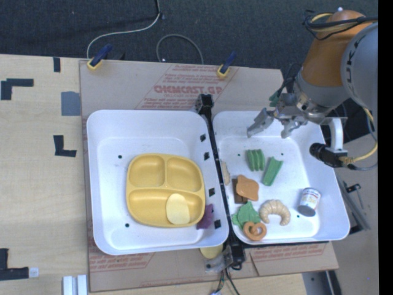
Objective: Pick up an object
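Hand spread open, empty, above right bin far end; purple item half hidden under yellow plate

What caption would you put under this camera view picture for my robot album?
Robot end effector hovers, fingers spread, over right bin of toy food; yellow plate sits in left bin.

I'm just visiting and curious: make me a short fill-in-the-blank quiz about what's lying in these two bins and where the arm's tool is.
1. The yellow divided plate lies in the ___ bin.
2. The tool hovers over the ___ bin.
3. The croissant lies beside a small ___ with a blue label.
4. The two green pieces lie ___ the tool in the view.

Missing words: left; right; can; below
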